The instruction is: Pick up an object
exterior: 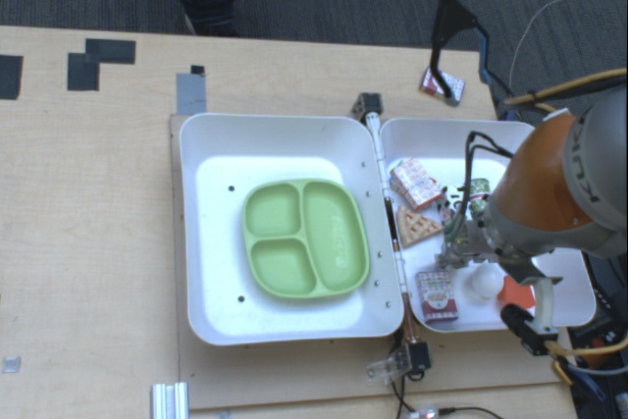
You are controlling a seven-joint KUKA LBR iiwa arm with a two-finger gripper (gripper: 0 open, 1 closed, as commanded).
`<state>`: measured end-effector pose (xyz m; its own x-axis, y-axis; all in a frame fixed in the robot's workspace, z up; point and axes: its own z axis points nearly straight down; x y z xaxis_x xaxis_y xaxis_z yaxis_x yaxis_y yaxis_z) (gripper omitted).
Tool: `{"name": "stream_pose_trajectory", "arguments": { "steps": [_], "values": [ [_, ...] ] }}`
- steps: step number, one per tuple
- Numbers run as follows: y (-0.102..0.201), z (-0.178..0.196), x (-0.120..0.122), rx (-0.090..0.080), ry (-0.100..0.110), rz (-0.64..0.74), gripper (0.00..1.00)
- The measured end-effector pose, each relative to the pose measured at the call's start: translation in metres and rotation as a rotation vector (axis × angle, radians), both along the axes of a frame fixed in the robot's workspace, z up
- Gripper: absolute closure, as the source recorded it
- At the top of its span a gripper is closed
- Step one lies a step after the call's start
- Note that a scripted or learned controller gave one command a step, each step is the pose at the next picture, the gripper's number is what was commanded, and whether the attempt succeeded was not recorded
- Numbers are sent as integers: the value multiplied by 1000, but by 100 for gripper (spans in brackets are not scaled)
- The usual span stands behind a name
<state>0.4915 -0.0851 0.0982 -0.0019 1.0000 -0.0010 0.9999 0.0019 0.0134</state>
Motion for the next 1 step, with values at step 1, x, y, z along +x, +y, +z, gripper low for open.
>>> {"name": "stream_pose_trajectory", "arguments": {
  "steps": [1],
  "values": [
    [0,0,0,0,0,0,0]
  ]
}}
